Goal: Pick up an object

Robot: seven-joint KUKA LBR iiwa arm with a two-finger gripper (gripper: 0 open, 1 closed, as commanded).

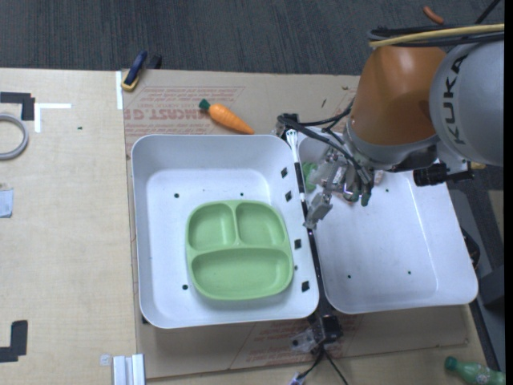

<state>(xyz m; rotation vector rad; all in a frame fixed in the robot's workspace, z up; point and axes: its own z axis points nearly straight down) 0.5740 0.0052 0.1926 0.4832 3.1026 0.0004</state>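
My arm, orange band uppermost and closest to the lens, enters from the right and ends in my gripper, which hangs above the left margin of the right bin, just beside the rim it shares with the left bin. Whether my gripper is released or clenched I cannot tell; the wrist and its cables hide the detail, and nothing is seen grasped. The candidate object, a green divided plate, lies flat in the left bin, towards its near side and apart from my gripper. A toy carrot rests on the cardboard beyond both bins, outside them.

Hazards, as I judge them:
- (a) Descending here, I would likely meet bare bin floor and close on nothing, since the plate sits across the divide.
- (b) Crossing towards the plate at low height risks striking the adjoining rims, which could shove or tip a bin.
- (c) The plate is broad and shallow: only its edge or a partition offers a hold, so a grasp may slip, or the plate may tilt and drop on lifting.
- (d) The loose cables could snag the rim.
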